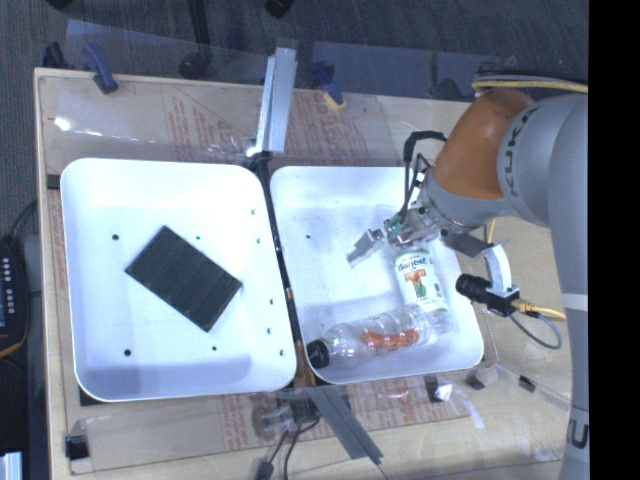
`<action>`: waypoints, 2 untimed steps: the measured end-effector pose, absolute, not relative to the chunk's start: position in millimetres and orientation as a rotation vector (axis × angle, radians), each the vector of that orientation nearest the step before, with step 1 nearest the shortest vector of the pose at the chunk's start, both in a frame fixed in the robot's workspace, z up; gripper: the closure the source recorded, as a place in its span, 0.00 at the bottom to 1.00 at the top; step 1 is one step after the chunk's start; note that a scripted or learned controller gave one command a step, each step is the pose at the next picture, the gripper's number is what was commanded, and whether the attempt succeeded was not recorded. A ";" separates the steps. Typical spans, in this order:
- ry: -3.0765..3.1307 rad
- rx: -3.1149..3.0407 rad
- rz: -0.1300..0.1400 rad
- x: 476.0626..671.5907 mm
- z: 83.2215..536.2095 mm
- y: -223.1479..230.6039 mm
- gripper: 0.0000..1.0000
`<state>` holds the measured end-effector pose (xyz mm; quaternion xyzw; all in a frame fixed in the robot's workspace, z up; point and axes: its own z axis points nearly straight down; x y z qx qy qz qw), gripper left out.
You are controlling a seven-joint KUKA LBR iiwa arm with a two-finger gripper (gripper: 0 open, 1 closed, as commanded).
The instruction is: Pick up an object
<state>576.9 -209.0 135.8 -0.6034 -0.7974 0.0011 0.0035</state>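
Note:
My gripper hangs over the middle of the right bin, reaching in from the right under the arm's orange band. Just below it and to the right lies a small white bottle with a green and orange label, its top end close to the gripper. A clear plastic bottle with a black cap lies on its side along the bin's near wall, cap to the left. A dark grey rectangular pad lies flat and slanted in the left bin. Nothing shows held in the gripper.
A metal rail stands at the back where the two bins meet. Blue clamps grip the bench's far edge. A black connector with a yellow cable sticks out beside the right bin's right wall.

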 end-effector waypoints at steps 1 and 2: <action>-2.593 -1.764 0.002 565.7 89.7 -187.4 0.00; -2.405 -2.018 0.004 569.8 175.5 -211.6 0.00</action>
